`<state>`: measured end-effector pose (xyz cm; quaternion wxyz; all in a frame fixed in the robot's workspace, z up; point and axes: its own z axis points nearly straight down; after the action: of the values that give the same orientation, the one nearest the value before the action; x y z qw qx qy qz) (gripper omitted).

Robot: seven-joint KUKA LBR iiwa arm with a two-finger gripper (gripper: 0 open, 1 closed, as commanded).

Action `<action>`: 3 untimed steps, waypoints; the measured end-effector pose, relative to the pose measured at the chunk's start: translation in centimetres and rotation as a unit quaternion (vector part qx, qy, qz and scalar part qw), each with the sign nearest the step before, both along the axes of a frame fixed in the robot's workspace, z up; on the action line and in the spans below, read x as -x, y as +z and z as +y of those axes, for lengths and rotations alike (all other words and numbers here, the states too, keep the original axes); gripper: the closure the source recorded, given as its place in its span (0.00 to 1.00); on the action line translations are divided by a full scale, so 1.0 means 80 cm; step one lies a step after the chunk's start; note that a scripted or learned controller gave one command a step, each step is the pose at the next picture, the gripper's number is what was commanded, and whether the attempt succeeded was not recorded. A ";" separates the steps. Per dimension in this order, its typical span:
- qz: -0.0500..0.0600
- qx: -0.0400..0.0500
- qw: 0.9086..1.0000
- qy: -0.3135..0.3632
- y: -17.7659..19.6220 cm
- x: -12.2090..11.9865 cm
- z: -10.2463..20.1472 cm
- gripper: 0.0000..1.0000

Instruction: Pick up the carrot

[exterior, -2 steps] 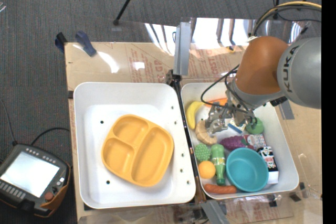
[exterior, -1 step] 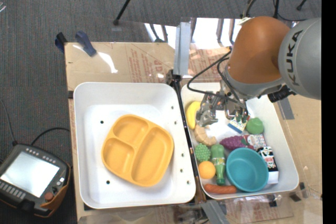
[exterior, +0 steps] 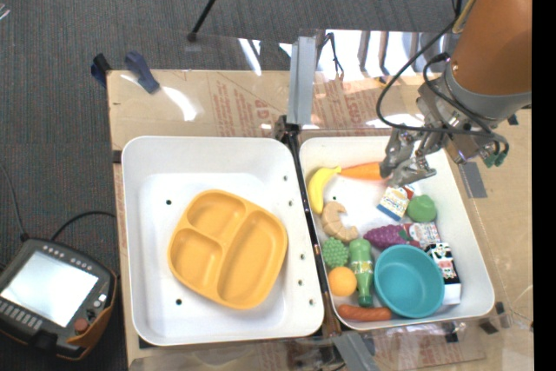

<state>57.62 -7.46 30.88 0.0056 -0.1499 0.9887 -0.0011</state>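
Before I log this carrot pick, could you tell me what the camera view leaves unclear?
- Orange carrot: its right end is hidden behind the gripper.
- Whether the gripper holds anything: too small and cluttered to tell.
- Small cartons: partly covered by the round teal bowl; their print is unreadable.

Smooth glossy white plastic bins (exterior: 139, 178), matt yellow plastic tray (exterior: 228, 248), brown cardboard-like bench (exterior: 217, 100)
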 end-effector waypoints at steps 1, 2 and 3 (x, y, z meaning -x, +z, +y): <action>0.007 -0.001 0.987 0.159 -0.078 0.103 -0.078 1.00; 0.005 0.000 0.967 0.255 -0.097 0.083 -0.154 1.00; 0.005 0.000 0.914 0.406 -0.111 0.085 -0.167 1.00</action>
<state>50.83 -20.84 21.99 0.0008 -0.5387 0.8425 0.0024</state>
